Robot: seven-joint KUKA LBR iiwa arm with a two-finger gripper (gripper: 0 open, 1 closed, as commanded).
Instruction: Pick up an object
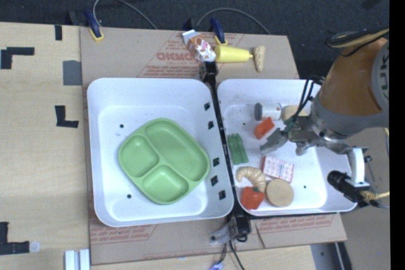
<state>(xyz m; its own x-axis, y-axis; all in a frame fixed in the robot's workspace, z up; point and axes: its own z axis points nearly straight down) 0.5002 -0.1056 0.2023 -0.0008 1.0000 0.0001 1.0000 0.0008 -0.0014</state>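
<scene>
Orange-red toy [264,129] lies in right bin [316,199], upper middle. Gripper [273,141] hangs at its 5 o'clock, fingers spread, nothing between. Approach step; next: shift toward 11 o'clock, descend, close.

right bin [316,202] | croissant [252,175], tomato [252,198], round cookie [280,193] clustered near front

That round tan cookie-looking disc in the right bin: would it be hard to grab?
Probably awkward. The tan disc lies flat, so fingers have little edge to catch. It touches the croissant and red piece, so neighbours may shift. It looks stiff and light.
</scene>
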